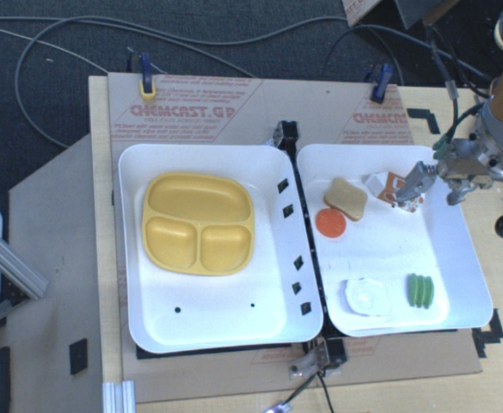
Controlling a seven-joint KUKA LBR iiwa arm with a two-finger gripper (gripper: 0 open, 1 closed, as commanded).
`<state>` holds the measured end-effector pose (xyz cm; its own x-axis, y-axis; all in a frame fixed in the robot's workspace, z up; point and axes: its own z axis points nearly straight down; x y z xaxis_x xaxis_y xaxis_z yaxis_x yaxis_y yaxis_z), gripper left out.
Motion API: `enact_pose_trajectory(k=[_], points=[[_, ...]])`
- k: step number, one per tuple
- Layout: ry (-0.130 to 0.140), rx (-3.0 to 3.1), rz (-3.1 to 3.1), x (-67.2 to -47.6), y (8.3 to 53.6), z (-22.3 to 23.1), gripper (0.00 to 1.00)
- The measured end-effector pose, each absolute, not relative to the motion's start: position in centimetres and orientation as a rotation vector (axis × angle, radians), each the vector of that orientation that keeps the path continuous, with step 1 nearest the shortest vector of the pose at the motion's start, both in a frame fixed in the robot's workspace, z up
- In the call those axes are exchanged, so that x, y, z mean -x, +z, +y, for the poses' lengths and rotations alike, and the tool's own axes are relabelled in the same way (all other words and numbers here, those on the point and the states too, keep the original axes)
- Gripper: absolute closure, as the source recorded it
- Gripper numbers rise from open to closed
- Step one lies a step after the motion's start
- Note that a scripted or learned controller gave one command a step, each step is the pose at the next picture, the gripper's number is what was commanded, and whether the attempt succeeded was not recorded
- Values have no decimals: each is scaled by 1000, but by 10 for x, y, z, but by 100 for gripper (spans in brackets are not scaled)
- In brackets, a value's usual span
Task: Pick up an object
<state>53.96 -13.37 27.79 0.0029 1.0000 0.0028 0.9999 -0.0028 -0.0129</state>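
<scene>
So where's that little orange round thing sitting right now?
The orange round piece lies in the right-hand bin, near its left wall, just below the tan bread-like piece and above the white disc.

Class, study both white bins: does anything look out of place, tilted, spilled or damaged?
Nothing stands out. The yellow divided plate lies flat in the left bin. In the right bin, the sponge, orange ball, white lid and green item rest apart, unspilled.

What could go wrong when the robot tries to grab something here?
1. The gripper hangs over a small orange-and-white object near the right bin's far wall; it might bump that wall.
2. The tan sponge-like piece touches the orange ball, so a grab there could knock one away.
</scene>
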Motion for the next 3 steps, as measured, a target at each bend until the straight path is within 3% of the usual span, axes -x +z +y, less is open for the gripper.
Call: enact_pose_trajectory(k=[1, 3], points=[[1, 2221, -2220, -542, 284, -134, 0], [4, 2217, -2216, -535, 180, -125, 0]])
